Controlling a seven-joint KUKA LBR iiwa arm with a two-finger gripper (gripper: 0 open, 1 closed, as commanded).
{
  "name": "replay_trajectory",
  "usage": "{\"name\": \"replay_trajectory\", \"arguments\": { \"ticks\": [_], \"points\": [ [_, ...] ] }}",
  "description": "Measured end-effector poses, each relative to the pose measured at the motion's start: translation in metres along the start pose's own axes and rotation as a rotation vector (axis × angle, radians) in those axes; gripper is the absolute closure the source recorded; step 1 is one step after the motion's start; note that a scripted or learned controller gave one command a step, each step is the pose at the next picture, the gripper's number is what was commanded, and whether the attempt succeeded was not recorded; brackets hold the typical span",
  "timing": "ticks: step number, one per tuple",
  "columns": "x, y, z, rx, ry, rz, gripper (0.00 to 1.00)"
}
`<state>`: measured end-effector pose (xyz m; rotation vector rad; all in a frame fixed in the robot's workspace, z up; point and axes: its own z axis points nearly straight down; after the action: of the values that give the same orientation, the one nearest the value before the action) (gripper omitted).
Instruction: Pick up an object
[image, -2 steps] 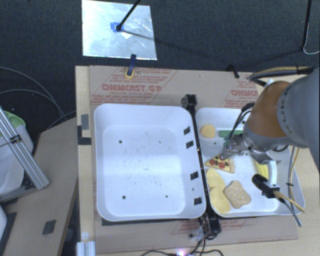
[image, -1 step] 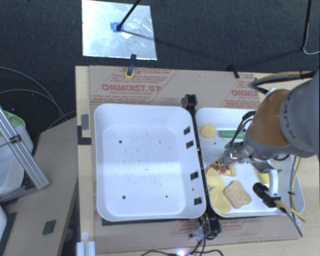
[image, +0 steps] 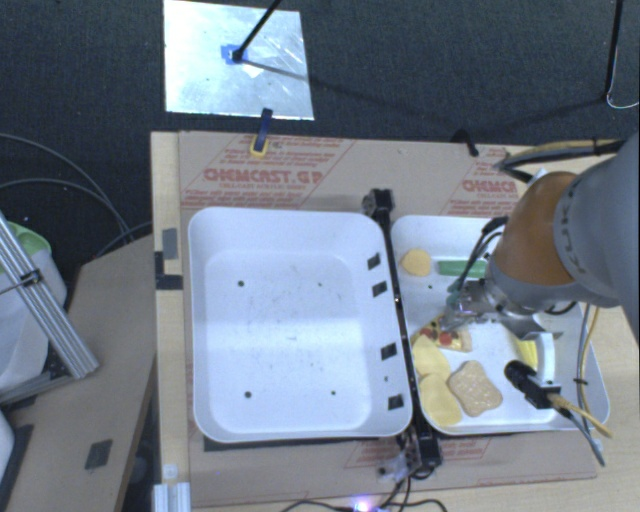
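Overhead view of a tabletop (image: 320, 175) carrying 2 shallow white bins side by side. The grey arm (image: 600, 240) comes in from the right. Its tool (image: 462, 306) hangs low over the right bin (image: 592, 400), nearer that bin's left wall than its right. You cannot tell from here whether the tool is open or closed, and nothing can be seen held in it.

Everything you could pick lies in the right bin:
- A small red and yellow piece (image: 447, 338) sits just beside the tool, on the side toward the bin's near edge. It looks like the closest target.
- Pale yellow discs (image: 430, 360) and a tan cracker-shaped piece (image: 473, 388) crowd the near left corner, touching one another.
- A round yellow piece (image: 416, 263) and a green piece (image: 458, 267) rest toward the far left corner.

To do this step well, commit to 1 thing. Centre the tool over the small red and yellow piece and come straight down. Stay off the left wall and away from the discs next to it, since a grab there could catch 2 things or skid off a flat one. If that piece proves too flat to pinch, the round yellow piece has more room around it and is probably the easier try.
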<state>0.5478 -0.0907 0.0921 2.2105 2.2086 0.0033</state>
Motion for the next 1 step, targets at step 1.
{"name": "replay_trajectory", "arguments": {
  "ticks": [1],
  "points": [
    [0.0069,0.0016,0.0005,-0.003,0.012,-0.004,0.00]
  ]
}}
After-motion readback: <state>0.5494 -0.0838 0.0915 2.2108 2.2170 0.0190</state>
